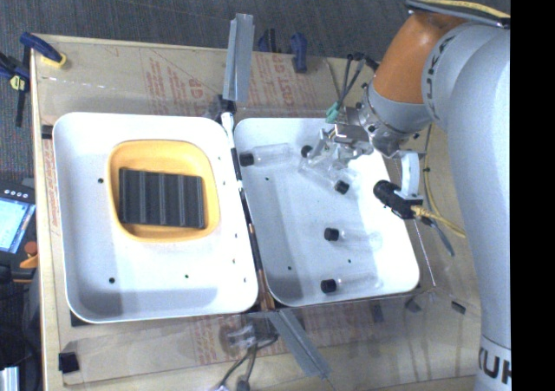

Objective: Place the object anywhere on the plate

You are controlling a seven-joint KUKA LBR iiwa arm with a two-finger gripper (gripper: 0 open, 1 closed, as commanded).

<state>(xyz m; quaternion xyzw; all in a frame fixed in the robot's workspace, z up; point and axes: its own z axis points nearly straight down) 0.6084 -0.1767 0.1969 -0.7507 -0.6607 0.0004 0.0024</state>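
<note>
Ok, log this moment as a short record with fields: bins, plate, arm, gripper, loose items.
bins: two shallow white bins side by side, left bin and right bin
plate: yellow plate with a dark ribbed centre, lying in the left bin
arm: grey arm with an orange band, reaching in from the right
gripper: gripper over the upper part of the right bin; finger state cannot be read
loose items: several small dark pieces scattered in the right bin
task state: nothing seen resting on the plate
</note>
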